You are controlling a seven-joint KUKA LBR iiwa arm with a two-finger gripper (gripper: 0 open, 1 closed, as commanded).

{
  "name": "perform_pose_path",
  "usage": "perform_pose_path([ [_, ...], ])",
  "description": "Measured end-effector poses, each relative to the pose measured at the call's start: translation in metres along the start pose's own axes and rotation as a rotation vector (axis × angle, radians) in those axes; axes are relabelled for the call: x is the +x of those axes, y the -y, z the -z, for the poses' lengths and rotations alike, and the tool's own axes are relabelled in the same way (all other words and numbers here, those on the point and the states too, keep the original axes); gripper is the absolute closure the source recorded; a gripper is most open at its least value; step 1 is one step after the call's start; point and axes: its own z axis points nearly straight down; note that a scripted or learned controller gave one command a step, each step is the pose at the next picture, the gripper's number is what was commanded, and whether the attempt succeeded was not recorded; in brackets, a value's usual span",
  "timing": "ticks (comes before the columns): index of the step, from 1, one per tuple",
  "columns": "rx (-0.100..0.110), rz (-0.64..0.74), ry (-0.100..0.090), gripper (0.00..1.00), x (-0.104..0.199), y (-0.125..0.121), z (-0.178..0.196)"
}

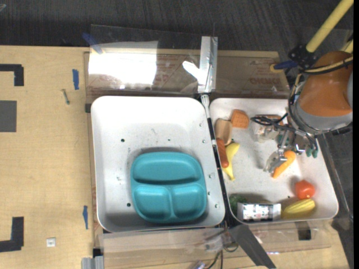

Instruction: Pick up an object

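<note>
The right bin holds several toy foods. An orange carrot lies near its middle, and my gripper hangs right over the carrot's upper end, reaching down from the grey wrist with its orange band. A red tomato and a yellow piece lie toward the front right. A silver can rests on its side at the front edge beside a green item. Along the left wall sit an orange chunk, a tan piece, a red stick and a banana.
In the left bin, a teal divided plate fills the front half. A clear plastic sheet and a metal upright stand behind the bins. Cables and a yellow rod trail at the upper right.
</note>
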Motion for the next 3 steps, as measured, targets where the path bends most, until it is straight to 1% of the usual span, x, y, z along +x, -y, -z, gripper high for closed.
perform_pose_path([
  [1,0.002,-0.016,0.016,0.00,0.011,0.019,-0.017],
  [2,0.002,-0.100,0.017,0.00,0.029,0.010,-0.016],
  [3,-0.001,-0.288,0.017,0.00,-0.021,-0.038,-0.016],
])
